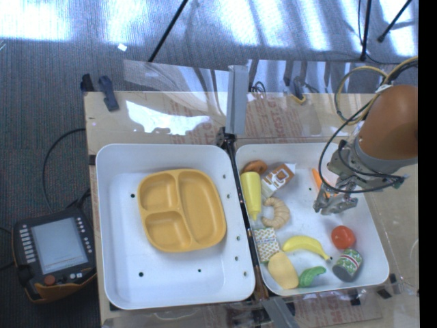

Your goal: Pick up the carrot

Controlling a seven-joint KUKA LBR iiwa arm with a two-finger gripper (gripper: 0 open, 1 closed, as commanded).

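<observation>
From my station the camera view is bright, daylight falling in pale bands across the floor point(205, 19) at the top. I note glare on the bench point(171, 118) behind the bins and washed-out whites in the left bin point(116, 176). Focus is soft throughout, with shadows faint.

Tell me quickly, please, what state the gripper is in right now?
Gripper: over the right bin, close beside the carrot; whether it is open or closed cannot be told from this view.
</observation>
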